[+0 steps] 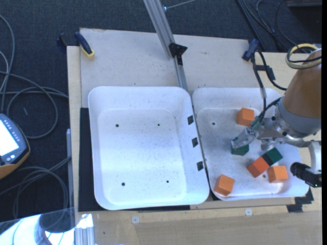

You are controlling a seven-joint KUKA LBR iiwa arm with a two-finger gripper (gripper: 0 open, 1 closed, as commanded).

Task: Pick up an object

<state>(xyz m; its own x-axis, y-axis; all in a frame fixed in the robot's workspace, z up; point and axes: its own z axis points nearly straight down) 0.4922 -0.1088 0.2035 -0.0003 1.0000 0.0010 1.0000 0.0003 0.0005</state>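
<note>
The right bin (212, 106) holds several small blocks. An orange block (246, 116) lies toward the back and another orange block (224, 184) sits at the front left. Two more orange blocks (258, 167) (277, 174) rest side by side near the front right, with a dark green block (273, 155) just behind them. My gripper (247, 138) reaches in from the right, low over the bin's middle. A green block (239, 147) sits right at its tip, touching or nearly touching it, and partly hidden by it.
The left bin (102, 98) stands beside the right one, with black clips along the shared wall. A metal pole (163, 24) slants over the back of the bench. Cables (263, 80) run down to the wrist. Blue clamps sit at the bench's back corners.
</note>
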